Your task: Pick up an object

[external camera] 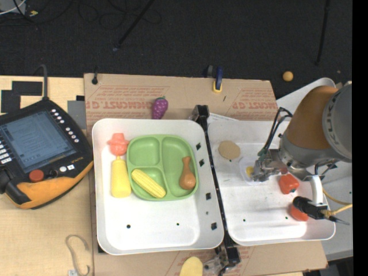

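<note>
I see the claw (257,173) low in the right bin (253,226), over a small yellow piece (250,170). I cannot tell its state. Red block (288,183) lies just right; tan disc (229,150) up-left.

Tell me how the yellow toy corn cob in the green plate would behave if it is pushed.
The yellow toy corn cob is rounded and elongated, so it would probably roll sideways. It lies in a compartment of the green divided plate, whose ridges should stop it. It looks like light plastic.

Left bin (109,223): green tray (162,149) held corn (148,183), drumstick (187,174). Right bin (259,226): gripper (260,172) low beside red block (288,183), tan disc (229,150) farther left.
</note>
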### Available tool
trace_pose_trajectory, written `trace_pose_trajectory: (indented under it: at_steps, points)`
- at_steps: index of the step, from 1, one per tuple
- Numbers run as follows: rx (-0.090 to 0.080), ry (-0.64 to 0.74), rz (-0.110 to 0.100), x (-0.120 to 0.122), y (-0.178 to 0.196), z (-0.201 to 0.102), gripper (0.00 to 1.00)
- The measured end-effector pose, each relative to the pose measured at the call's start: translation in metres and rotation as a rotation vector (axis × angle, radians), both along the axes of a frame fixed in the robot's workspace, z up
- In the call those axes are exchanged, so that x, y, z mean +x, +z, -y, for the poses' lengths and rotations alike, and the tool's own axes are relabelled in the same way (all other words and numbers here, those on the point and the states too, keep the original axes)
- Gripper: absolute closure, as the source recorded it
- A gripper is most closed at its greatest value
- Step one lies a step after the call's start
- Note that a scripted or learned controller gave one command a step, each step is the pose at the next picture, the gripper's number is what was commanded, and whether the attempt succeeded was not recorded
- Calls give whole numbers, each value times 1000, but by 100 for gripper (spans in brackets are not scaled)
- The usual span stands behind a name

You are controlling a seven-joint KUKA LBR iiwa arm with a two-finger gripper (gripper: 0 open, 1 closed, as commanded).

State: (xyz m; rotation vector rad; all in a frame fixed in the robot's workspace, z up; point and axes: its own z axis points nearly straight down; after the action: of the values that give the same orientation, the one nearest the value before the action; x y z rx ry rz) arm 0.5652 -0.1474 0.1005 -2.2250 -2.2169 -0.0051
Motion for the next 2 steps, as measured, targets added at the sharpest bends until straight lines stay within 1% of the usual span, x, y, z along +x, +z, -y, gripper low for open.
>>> trace_pose_trajectory:
  at_steps: [1,2]
  points:
    - [-3,2,2,3,63,5,100]
    - [-3,3,2,8,125,8,100]
